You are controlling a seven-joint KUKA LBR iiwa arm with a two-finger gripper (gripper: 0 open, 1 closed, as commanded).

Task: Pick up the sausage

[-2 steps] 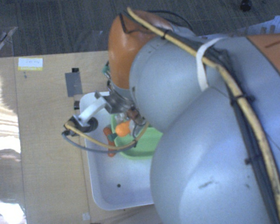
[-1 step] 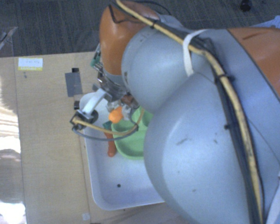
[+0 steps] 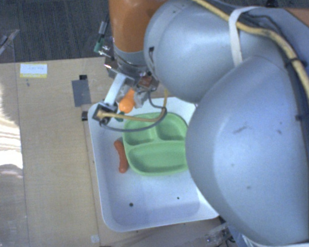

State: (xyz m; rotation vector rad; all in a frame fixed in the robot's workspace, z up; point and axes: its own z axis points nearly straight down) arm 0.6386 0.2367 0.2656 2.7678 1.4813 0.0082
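The sausage [image 3: 121, 155] lies in the white bin [image 3: 111, 203], near the claw [image 3: 130, 97] and lower down the picture from it, just beside the green plate [image 3: 157, 145], its long side pointing about toward the claw, and I cannot tell if the claw is open or shut.

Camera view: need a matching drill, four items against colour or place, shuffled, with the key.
Items:
1. sausage
2. divided tray
3. label
4. bin

Descriptions:
A. white
B. yellow, outside the bin
C. green
D. reddish, on the bin floor beside the tray

Pairs: 1-D, 2-C, 3-B, 4-A
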